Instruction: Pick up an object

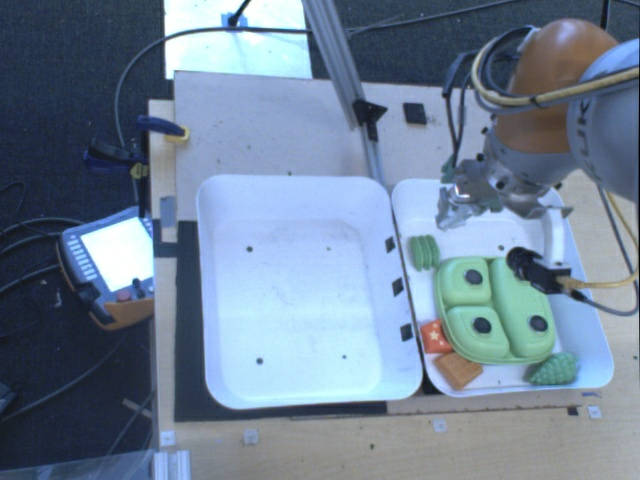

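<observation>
The small ridged green plastic piece (423,252) is lying at nine o'clock in the right white bin (408,200), just off my pincer (455,206) toward seven o'clock. I am hovering at the bin's eleven o'clock and cannot tell whether my pincer is open or closed. Farther off, the large pale-green moulded plastic toy (495,308) is sitting centrally, with the bumpy dark-green cone (553,370) at five o'clock. I am judging the pickup as not yet made.

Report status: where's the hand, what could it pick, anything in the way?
Hand above right bin, far end. Small green ribbed piece nearest. Large green block close beside it.
</observation>
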Tool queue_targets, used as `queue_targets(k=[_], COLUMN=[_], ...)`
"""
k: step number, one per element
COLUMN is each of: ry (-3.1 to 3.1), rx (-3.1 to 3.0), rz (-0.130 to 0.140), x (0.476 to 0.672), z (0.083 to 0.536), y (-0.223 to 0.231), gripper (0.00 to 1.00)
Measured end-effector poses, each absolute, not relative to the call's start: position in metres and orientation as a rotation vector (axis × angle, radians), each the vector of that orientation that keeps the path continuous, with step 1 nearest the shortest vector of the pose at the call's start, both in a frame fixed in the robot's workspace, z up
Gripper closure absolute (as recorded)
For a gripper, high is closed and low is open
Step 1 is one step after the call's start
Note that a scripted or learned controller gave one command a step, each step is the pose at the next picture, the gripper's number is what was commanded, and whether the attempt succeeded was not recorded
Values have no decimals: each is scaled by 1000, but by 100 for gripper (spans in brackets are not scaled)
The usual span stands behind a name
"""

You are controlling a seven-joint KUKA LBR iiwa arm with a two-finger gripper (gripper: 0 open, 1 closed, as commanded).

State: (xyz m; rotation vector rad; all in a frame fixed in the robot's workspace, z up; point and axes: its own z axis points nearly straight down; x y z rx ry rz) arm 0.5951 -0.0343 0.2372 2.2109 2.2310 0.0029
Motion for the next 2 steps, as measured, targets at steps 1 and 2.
queue_targets(k=[1, 2], ry=[2234, 2233], rx=[2212, 2212], rz=[1, 1], x=[582, 571], z=[226, 219], y=[15, 60], gripper=[100, 100])
